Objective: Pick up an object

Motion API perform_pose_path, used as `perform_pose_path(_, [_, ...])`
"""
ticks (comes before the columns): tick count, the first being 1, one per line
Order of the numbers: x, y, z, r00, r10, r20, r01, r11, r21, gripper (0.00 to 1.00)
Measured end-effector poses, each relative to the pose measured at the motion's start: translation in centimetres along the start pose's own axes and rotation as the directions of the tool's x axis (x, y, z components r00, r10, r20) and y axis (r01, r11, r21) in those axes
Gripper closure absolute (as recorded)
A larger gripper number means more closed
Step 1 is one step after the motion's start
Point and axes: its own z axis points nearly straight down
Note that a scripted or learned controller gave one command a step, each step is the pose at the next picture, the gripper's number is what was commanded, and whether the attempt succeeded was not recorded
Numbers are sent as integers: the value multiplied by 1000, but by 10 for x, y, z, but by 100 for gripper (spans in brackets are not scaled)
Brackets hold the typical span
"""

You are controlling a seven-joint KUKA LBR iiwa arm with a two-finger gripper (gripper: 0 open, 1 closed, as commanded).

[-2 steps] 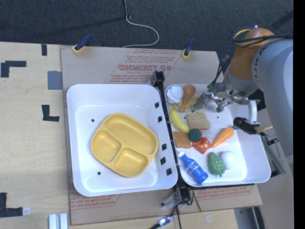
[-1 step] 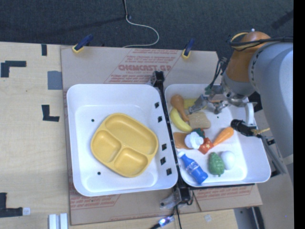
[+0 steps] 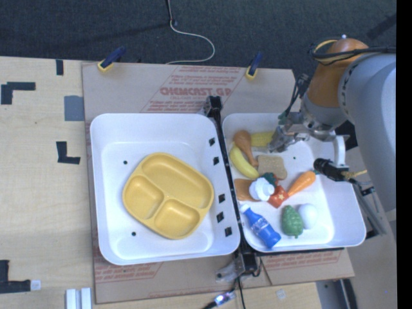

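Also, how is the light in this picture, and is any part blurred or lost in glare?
Camera view: the light is even and soft, with faint shadows inside the left bin around the yellow divided plate; the right bin is bright white but not washed out; the small items such as the blue bottle look slightly soft; the tool is dark, so its detail is hard to read.

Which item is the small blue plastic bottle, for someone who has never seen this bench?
Look in the right-hand shallow white bin, the crowded one. Go to its near-left corner beside the divider. There lies the small blue plastic bottle, on its side with a white label band, the sole blue item, left of the green bumpy vegetable.
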Motion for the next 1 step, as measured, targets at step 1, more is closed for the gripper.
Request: perform_pose_path(1, [0,-7,-60,1000,4,-2,-4,1000,-4,100])
